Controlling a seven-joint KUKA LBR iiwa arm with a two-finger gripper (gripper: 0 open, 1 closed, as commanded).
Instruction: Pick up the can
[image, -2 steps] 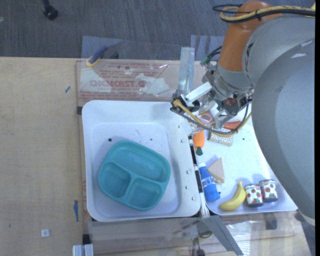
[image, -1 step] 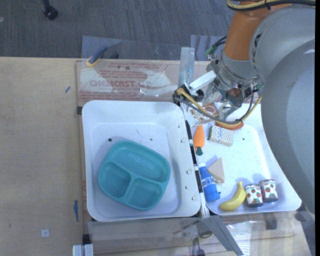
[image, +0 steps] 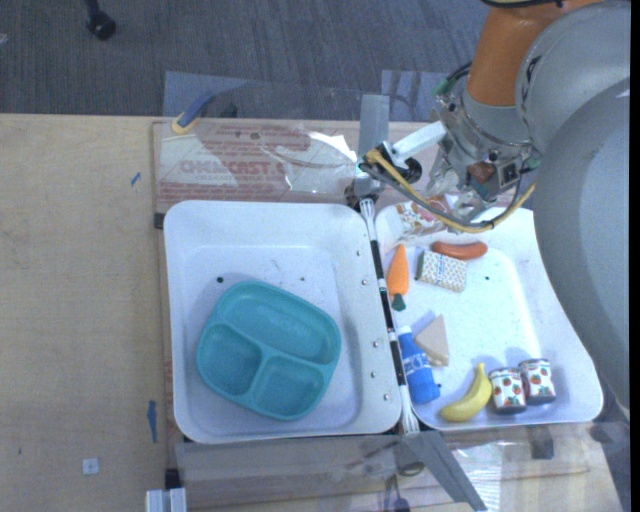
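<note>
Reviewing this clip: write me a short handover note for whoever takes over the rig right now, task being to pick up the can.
Gripper: at the far end of the right bin, above the hot dog; finger state unclear, nothing seen held.
Cans: two cans lie side by side at the right bin's near corner, next to the banana.
Done: no can lifted yet.
Left: move to the near corner, descend on one can, grip, lift.

Even, bright overhead light; soft focus throughout; mild glare on clear plastic sheet (image: 300, 165) behind shallow white bins (image: 190, 300).
</note>
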